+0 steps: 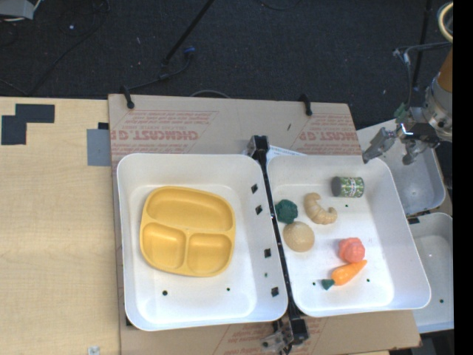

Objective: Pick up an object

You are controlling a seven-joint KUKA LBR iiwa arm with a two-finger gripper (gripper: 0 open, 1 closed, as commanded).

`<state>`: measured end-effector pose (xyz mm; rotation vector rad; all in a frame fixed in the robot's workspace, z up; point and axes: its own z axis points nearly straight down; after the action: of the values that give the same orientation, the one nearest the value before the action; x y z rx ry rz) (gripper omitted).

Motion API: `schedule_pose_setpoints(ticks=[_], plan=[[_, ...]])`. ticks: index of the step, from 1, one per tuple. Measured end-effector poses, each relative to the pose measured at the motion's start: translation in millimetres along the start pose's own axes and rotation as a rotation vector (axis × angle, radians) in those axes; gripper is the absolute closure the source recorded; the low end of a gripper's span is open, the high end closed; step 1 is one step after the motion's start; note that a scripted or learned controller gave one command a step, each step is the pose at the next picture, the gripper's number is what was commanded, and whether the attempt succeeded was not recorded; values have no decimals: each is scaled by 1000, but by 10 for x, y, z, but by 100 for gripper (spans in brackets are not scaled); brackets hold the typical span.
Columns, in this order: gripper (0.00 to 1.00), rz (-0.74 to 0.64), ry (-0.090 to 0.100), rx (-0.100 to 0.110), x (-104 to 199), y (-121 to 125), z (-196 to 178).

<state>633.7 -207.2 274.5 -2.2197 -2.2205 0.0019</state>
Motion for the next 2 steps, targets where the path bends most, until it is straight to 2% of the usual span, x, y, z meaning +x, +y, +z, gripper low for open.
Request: schedule_pose_setpoints(ticks=[1,2], plan=[[0,0,0,4,-20,-19,436],[0,0,1,5,-22,-83,1062]])
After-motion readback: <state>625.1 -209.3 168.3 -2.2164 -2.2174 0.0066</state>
